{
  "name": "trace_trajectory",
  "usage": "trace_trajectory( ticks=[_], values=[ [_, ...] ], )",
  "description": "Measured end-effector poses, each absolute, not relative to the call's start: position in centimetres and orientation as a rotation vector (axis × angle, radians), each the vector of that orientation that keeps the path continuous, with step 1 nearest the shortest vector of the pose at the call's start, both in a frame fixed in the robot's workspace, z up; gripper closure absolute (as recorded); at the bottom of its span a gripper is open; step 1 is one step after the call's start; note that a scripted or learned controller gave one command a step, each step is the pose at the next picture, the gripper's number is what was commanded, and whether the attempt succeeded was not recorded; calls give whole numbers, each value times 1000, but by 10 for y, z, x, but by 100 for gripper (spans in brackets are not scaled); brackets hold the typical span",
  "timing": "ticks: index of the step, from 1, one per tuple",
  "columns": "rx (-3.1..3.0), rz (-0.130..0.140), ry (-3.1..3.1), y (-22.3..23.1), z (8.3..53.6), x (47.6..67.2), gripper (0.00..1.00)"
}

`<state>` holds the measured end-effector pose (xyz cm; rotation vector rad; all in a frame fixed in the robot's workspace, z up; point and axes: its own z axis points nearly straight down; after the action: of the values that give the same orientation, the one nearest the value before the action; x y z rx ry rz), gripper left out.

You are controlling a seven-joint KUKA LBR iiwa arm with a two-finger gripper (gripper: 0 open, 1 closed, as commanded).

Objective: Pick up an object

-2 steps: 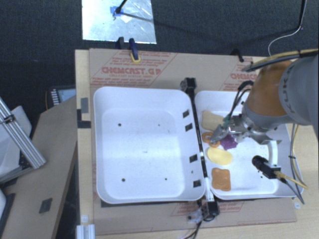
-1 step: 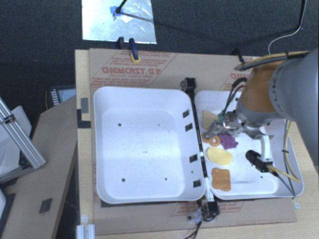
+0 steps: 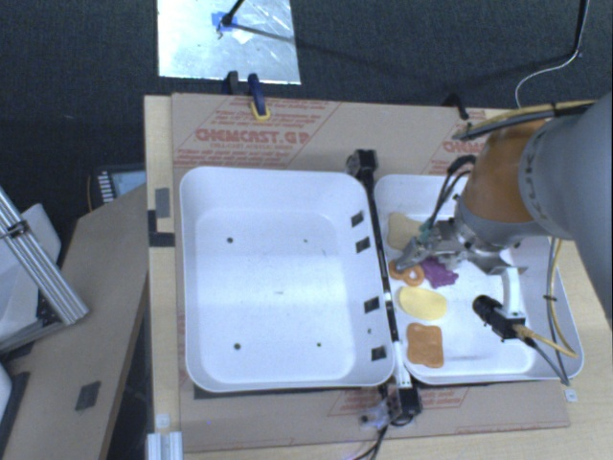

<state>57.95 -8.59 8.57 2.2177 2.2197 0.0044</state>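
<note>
From the camera view, the arm (image 3: 536, 175) comes in from the right and bends down into the right bin (image 3: 548, 357). The gripper (image 3: 428, 253) is low over this bin, close to the divider side. I take the purple object (image 3: 441, 274) as my landmark. The gripper tip is just above and a little to the left of it, very near, maybe touching; I cannot tell this surely. If the jaws are apart or together I also cannot tell, because the wrist body covers them.

Just left of the purple object lies a small orange ring (image 3: 412, 275), and above-left of it a pale cream piece (image 3: 402, 228). Below the purple object is a yellow oval (image 3: 422, 303), and below that again an orange-brown slice (image 3: 425, 345).

In my judgement the purple object or the ring is the target, both lying directly under the gripper, so the next move needs mostly a short descent. The left bin (image 3: 278, 276) is well apart.
</note>
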Motion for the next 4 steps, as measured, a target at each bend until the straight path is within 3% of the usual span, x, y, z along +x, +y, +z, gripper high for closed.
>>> trace_trajectory(
  ticks=[1,2,3,4],
  values=[
    [2212,15,2216,-85,100,583,100],
    [2209,12,2228,-36,189,547,100],
    [2204,23,2226,16,323,532,100],
    [2205,19,2228,63,419,511,100]
  ],
)
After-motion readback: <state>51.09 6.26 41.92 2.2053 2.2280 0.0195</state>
